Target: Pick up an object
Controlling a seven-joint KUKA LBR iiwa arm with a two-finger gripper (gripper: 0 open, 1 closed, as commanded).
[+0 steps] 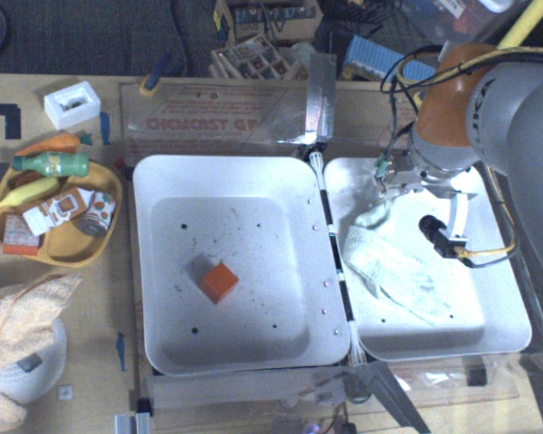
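claw (pixel 391 177) over R bin (pixel 489 333), top-left part; grip state can't tell | orange block (pixel 220 282) in L bin (pixel 163 242), mid | clear bag-like item (pixel 398 274), prob plastic, in R bin

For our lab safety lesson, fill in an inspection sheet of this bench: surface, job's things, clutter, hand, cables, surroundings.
Surface: two white bins, left bin speckled with marks, right bin.
Job's things: orange block in left bin; clear plastic lying in right bin.
Clutter: yellow bowl of toy food, white box, cloth left of the bins.
Hand: hand low over right bin's far left corner; finger state unclear.
Cables: black cable looped by the arm.
Surroundings: crates behind bench.
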